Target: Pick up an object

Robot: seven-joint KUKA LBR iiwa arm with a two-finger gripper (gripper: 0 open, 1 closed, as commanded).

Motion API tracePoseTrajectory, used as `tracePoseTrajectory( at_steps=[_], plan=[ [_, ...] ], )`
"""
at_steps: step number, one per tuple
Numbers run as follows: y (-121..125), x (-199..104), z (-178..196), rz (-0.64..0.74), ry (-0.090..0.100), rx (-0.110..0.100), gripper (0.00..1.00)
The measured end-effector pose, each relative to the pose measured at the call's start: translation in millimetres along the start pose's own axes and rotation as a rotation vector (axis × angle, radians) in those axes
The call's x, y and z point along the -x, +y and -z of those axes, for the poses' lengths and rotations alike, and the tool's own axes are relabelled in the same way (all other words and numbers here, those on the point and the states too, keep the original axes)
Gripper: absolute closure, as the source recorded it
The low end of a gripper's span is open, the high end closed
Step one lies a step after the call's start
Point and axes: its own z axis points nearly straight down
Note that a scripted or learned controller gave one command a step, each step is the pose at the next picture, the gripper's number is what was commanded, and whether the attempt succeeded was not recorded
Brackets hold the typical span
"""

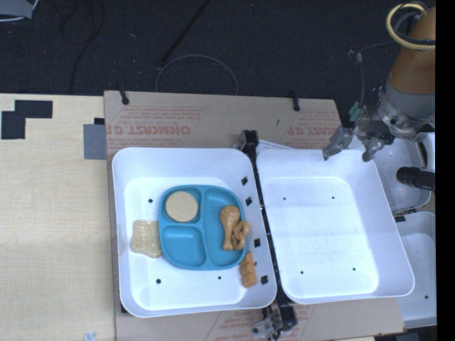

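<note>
**Camera view: arm parked over the far rim of the right bin, nothing in hand**

Camera view showed the two-finger gripper [353, 145] of the grey arm with the orange band [414, 61] hanging above the far right corner of the right shallow white plastic bin [398, 261], its two dark fingers spread apart with only bin rim and bench between them. It held nothing.

All the candidates lay in the left shallow white plastic bin [121, 190], well apart from the gripper. A blue three-compartment plastic tray [186, 246] sat near the middle of that bin. In its upper left compartment rested a round tan disc like a cracker or biscuit [180, 206]; in its right compartment lay a tan knobbly pretzel-shaped piece [232, 228]. Just beside the tray's left edge, on the bin floor, lay a pale beige bread-like slab [146, 238], and near the tray's lower right corner a small brown lumpy piece [247, 270].

Judging by looks, these were light toy foods, probably stiff plastic or rubber and a little slick. The pretzel piece looked the best grasp: narrow across its upright stem, so the fingers could close across that waist. The flat disc would likely offer little edge, and the tray seemed too broad
</note>
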Motion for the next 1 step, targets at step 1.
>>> tracePoseTrajectory(
  at_steps=[1],
  plan=[
    [1.9, 0.0, 7.4, 0.001, -0.002, 0.012, 0.0]
  ],
)
